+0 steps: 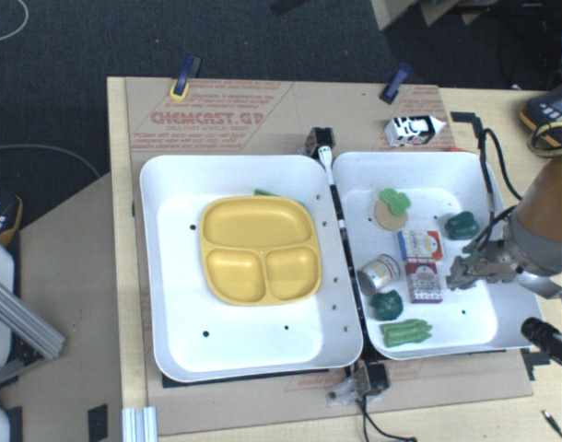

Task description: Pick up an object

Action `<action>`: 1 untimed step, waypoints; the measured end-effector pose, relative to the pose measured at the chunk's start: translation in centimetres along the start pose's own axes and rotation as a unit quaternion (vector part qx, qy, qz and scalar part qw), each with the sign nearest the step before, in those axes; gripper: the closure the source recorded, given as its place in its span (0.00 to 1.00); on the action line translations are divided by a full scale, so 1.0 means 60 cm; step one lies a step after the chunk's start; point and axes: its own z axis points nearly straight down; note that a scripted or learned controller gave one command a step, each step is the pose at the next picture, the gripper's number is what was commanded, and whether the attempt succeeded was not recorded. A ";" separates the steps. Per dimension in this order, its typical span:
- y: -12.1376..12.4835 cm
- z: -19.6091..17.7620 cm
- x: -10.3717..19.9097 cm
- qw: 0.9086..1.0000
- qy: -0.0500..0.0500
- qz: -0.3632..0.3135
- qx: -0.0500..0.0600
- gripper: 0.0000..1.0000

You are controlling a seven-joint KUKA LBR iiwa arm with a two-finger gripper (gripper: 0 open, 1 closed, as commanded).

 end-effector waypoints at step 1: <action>0.014 -0.099 0.008 1.000 0.000 -0.001 -0.001 1.00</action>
